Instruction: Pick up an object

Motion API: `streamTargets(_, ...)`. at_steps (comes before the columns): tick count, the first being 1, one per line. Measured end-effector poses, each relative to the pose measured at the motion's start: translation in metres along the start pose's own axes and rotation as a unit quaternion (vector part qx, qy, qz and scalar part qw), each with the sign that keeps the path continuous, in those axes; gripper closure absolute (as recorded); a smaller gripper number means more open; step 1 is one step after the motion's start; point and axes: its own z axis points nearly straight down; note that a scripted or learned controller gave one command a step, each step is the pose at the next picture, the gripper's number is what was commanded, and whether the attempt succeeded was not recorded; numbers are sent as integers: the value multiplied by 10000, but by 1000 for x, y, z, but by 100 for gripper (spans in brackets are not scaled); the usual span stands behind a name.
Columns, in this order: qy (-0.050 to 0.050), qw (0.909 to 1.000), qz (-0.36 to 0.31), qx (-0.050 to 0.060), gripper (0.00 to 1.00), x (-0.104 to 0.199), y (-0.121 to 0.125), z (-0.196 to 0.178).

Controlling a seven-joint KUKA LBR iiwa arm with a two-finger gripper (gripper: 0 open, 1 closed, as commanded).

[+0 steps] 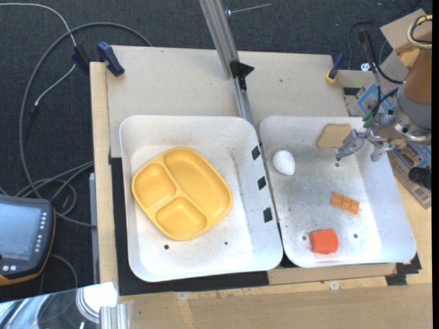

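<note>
Robot lab — clamped bench (171, 81), loose cables (41, 101), teach pendant (24, 237)

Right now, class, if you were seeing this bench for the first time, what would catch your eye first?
The big yellow divided plate fills the middle of the left bin. In the right bin, an orange block sits near the front edge and a white egg near the left wall, while the gripper hangs over the far right corner.
</note>
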Motion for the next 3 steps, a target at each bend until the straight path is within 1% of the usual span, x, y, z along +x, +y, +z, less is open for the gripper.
streamTargets(1,20,10000,18,35,0,31,-83,25)
streamTargets(2,10,10000,-26,-23,0,93,-108,-27)
streamTargets(3,8,10000,-43,-29,0,190,-112,-50)
